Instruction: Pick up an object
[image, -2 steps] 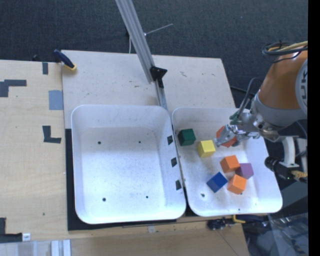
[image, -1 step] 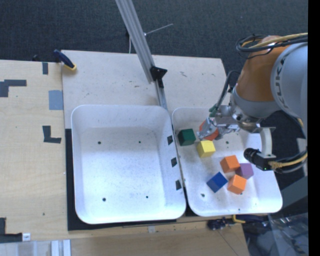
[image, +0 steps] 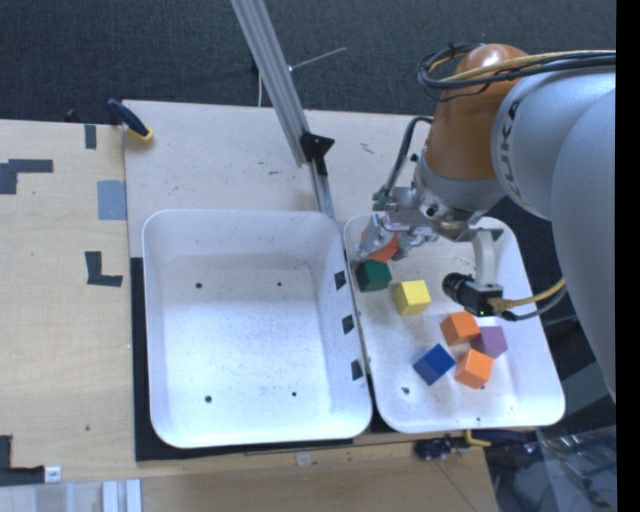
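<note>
Over the right bin's (image: 535, 400) far-left corner, the pincer (image: 383, 240), grip state unclear, crowds an orange-red block (image: 387, 250); the nearby wall could deflect it.

The bench (image: 220, 170) is light wood. Two white bins sit on it side by side, the left bin (image: 170, 420) and the right bin (image: 520, 405). Grey tape bits (image: 112, 200) stick on its left part.
</note>
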